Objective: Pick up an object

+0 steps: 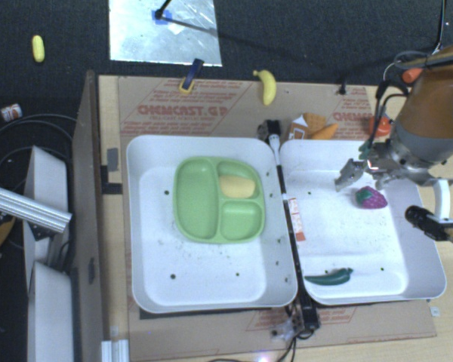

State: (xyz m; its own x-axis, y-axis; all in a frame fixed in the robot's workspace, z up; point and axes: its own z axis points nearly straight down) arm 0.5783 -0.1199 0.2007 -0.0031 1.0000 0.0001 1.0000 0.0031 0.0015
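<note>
- The gripper (360, 170) hangs over the upper part of the right bin (325, 225), right of centre in the frame, with its fingers spread apart and nothing between them.
- The nearest candidate is a small purple toy fruit (371, 197) with a green tip, lying on the bin floor just beside the gripper, to its lower right.
- It looks like light moulded plastic: stiff, smooth and probably a little slippery, unlikely to break if squeezed.
- Its rounded shape may squirt out of a shallow pinch, so closing across its widest middle seems the safest hold.
- A second candidate, a green pepper (329, 277), lies near the bottom edge of the same bin, well apart from the gripper; long and thin, it would be best pinched across its short width.
- The left bin (155, 277) holds a green 3-compartment plate (204, 217) with a yellow piece (238, 187) in its upper right compartment; the plate is wide and flat, awkward for 2 fingers.
</note>
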